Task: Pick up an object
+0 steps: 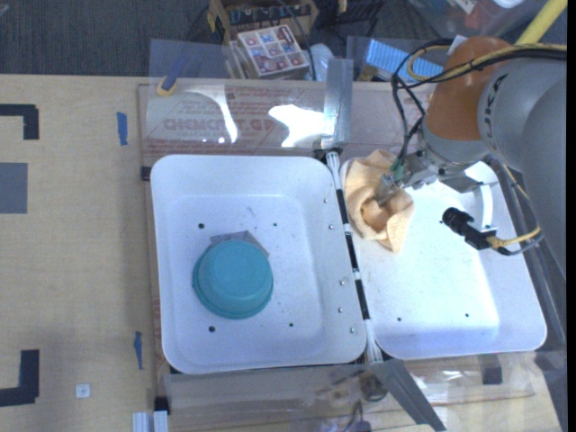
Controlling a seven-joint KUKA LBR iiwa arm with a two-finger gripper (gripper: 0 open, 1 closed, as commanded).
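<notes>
A crumpled tan cloth [380, 221] lies in the far left corner of the right bin [450, 295], against the wall shared with the other bin. My gripper [392, 190] comes down from the right and its tip is buried in the top of the cloth's folds. The cloth bunches up around the tip and hides it. A teal bowl [233, 280] sits upside down in the left bin [180, 187], far from the gripper.
A small grey scrap [236, 238] pokes out from under the bowl's far side. The arm's grey body and orange band [463, 88] hang over the right bin's far right corner, with a black cable fitting [461, 224] and yellow wires beside them.
</notes>
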